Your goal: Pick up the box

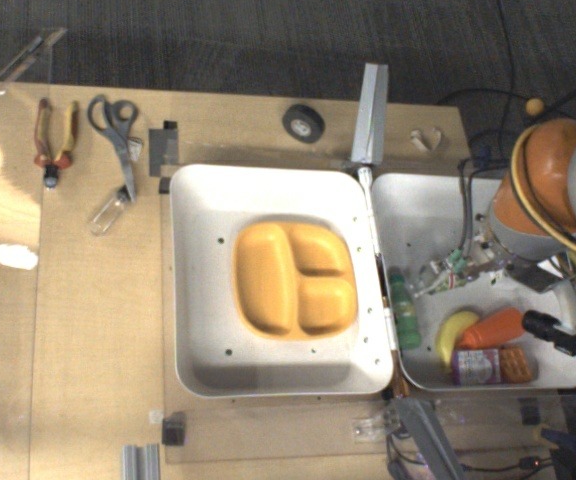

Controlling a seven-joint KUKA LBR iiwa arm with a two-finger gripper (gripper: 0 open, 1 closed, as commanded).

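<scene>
The box (492,365), a small purple-and-orange carton, lies flat in the near corner of the right bin (418,213), close against the front wall. An orange carrot-shaped toy (493,327) lies just behind it, touching or nearly so, and a yellow banana-like piece (452,332) sits at its left end. A green item (403,313) rests along the bin's left wall. The left bin (198,268) holds only a yellow divided tray (295,275).

The arm (558,183) reaches over the right bin from the right, its orange band above the bin's far corner. The hand (463,266) appears to hang over the middle of that bin, behind the carrot and well short of the box; it is too small and cluttered to say whether it is wide or narrow, so I cannot tell.

The step in hand, as I judge it, is the approach. To do it well, the hand should travel toward the front wall until it is square over the box, then turn so it closes across the box's short width. The crowding is the difficulty: one side of the grip must slip between the carton and the carrot, the other between the carton and the wall. Coming straight down and centred should avoid catching the banana piece or pushing the box under the rim.

On the tabletop (98,368) beyond lie scissors (118,138), pliers (54,140) and a tape roll (303,122).
</scene>
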